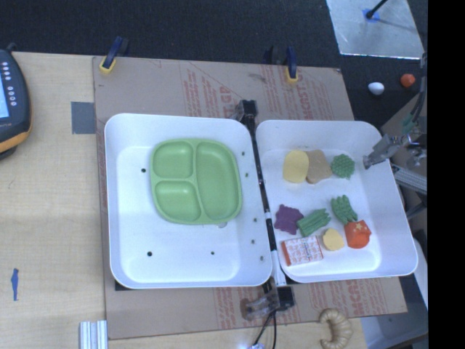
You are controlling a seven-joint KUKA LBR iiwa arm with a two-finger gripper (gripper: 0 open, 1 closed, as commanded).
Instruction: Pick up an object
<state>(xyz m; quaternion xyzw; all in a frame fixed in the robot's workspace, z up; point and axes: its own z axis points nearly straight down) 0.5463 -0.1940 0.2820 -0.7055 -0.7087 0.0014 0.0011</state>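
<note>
The right white bin [387,195] holds several toy foods. At its far side lie a yellow piece [296,166], a tan piece [317,166] and a green broccoli [343,166]. Nearer lie purple grapes [288,218], green beans [313,222], a green leafy piece [343,209], a red tomato [357,233], a small yellow piece [333,240] and a red-and-white packet [301,251]. My gripper [379,153] hangs at the bin's far right edge, just right of the broccoli and apart from it, with nothing seen in it.
The left white bin [131,253] carries a green divided plate [196,180]. A teach pendant [11,100] lies at the far left. Clamps [291,65] pin the cardboard at the back. A tan curled toy [336,328] lies on the bench in front of the right bin.
</note>
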